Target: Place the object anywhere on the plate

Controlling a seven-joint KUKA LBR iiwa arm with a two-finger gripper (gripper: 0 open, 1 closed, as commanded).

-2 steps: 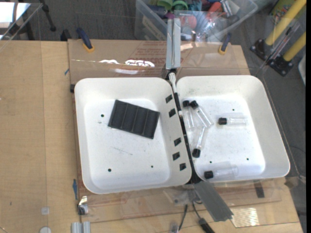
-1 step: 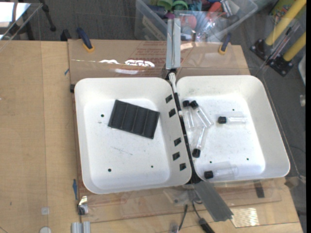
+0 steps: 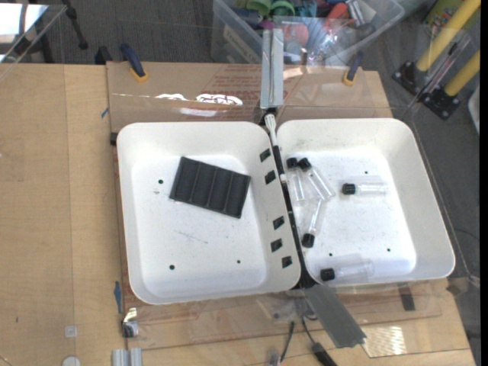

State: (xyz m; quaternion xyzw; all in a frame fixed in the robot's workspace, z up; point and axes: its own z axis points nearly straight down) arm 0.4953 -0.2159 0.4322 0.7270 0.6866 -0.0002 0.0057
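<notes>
A black ridged rectangular plate [image 3: 210,187] lies flat in the left white bin [image 3: 145,273], a little left of that bin's middle and turned slightly. Several clear plastic vials with black caps lie in the right bin [image 3: 427,227]. Crossed vials [image 3: 306,181] cluster near the divider, with one more [image 3: 313,221] just below them. Another vial [image 3: 364,189] lies alone toward the middle. One more [image 3: 347,269] rests by the front wall. Nothing lies on the plate.
Between the bins runs a raised divider [image 3: 278,219] with black clips. A metal post [image 3: 271,59] stands behind it. At the back, beyond the bins, sit a clear tub of coloured toys [image 3: 305,6] and an orange clamp [image 3: 136,69].
</notes>
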